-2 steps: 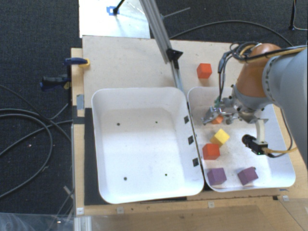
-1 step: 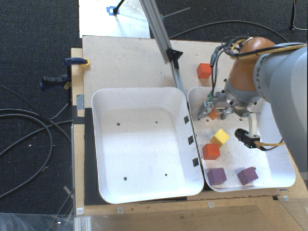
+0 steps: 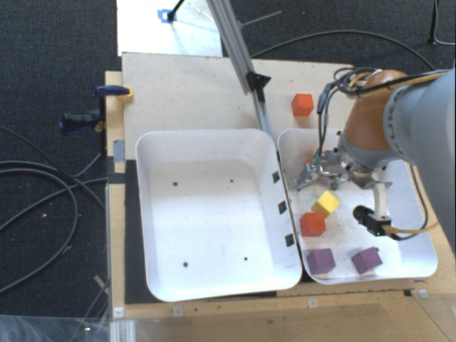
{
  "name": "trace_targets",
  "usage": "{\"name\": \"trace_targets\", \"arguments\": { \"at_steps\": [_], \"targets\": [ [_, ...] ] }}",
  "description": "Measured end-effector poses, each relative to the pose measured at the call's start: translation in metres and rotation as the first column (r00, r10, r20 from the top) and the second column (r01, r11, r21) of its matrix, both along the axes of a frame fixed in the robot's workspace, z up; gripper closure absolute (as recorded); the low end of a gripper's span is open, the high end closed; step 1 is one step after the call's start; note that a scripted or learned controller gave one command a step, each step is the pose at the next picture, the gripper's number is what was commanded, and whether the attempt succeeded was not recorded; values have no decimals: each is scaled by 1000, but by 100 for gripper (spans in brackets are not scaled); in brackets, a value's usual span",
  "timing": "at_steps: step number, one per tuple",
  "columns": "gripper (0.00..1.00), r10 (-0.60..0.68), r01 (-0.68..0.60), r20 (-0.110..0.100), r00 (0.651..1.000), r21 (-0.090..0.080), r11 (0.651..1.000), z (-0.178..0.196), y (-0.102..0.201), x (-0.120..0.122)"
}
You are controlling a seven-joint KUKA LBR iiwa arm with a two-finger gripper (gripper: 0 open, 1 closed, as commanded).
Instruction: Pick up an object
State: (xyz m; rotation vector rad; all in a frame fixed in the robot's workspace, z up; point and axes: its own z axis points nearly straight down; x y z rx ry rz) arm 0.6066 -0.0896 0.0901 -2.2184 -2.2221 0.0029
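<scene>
A: While the grey arm with the orange band reaches in over the right-hand shallow white plastic bin, what lies under it?

B: Going by size: the left-hand white bin sits alongside, the two touching along the middle wall. In the right bin lie two purple blocks near the front rim, a red-orange cube behind them, and a small yellow cube just behind that. Another orange cube rests out on the bench board, well apart.

A: And the gripper?

B: It hangs above the back half of the right bin, close to the dividing wall. I cannot tell how its metal tips are set, and I see nothing between them.

A: Which way is the nearest block?

B: The yellow cube, I'd judge: just toward the front of the bin from the tips, slightly to the arm's side. It's turned cornerwise, no long axis.

A: Room?

B: Tight toward the dividing wall; the red-orange cube nearly touches the yellow one in front. Open floor lies on the arm's side.
</scene>
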Motion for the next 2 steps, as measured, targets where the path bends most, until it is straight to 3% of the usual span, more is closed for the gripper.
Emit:
{"name": "trace_targets", "arguments": {
  "at_steps": [1, 2],
  "targets": [
    [0, -1, 1, -1, 1000, 1, 1000, 0, 0, -42],
    [100, 2, -2, 5, 1000, 0, 1000, 11, 0, -39]
  ]
}}
